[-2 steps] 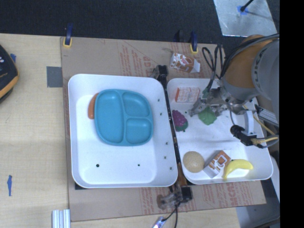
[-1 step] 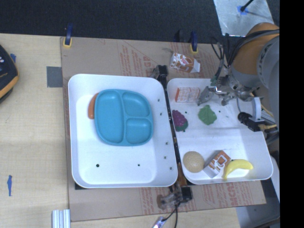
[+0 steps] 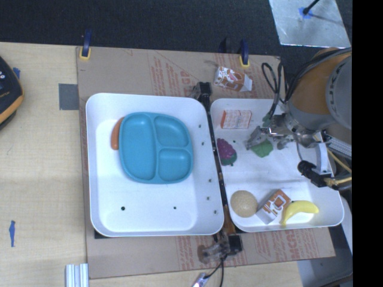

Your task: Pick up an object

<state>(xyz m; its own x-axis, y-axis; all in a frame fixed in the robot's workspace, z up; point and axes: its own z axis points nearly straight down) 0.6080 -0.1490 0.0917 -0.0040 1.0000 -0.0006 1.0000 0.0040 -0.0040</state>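
Observation:
The right bin [image 3: 272, 178] holds a white and orange carton [image 3: 236, 119], a purple bunch of grapes [image 3: 226, 151], a green object [image 3: 262, 149], a tan round item [image 3: 243, 202], a small orange and white box [image 3: 273, 205] and a yellow banana [image 3: 299, 210]. My gripper [image 3: 267, 137] hangs low in the upper middle of this bin, right over the green object's top edge and touching or nearly touching it. The arm comes in from the right, with cables looping above it.
The left bin [image 3: 102, 202] carries a blue divided plate [image 3: 155, 147] with an orange item [image 3: 114, 135] peeking out at its left. A snack packet [image 3: 232, 78] lies on the cardboard behind the right bin. A black and yellow device [image 3: 7, 94] sits at the far left.

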